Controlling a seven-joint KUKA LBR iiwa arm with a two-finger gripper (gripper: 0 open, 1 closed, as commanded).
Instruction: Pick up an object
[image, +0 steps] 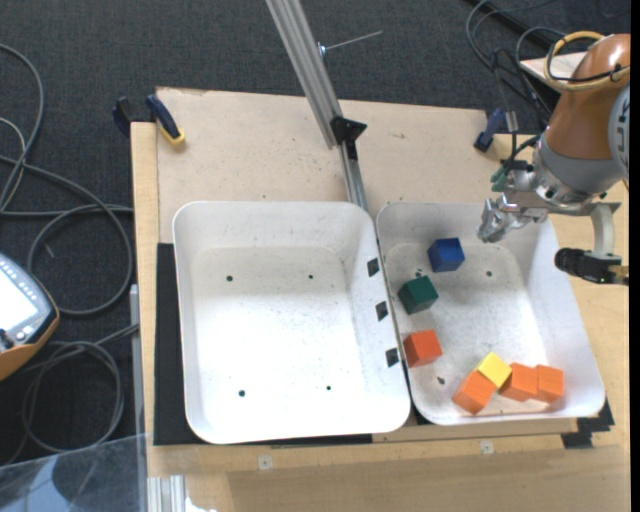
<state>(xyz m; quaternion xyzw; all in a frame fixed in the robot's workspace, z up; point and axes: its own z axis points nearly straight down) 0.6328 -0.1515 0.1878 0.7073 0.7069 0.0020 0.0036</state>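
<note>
A: Nearest, at five o'clock in the right bin (575, 330) — a yellow cube (494, 368) among orange cubes (535, 382); farther up, a green cube (419, 293), then a blue cube (446, 254).

B: The gripper (493, 226), at one o'clock, hangs above — whether it is spread I cannot tell. Judging by that, it's the approach step: next, drop onto the blue cube.

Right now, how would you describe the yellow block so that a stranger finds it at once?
Look at the right bin, then at its near corner, where a cluster of blocks lies. The yellow block sits on top of that cluster, resting against orange blocks. It is the only yellow thing in either bin.
</note>
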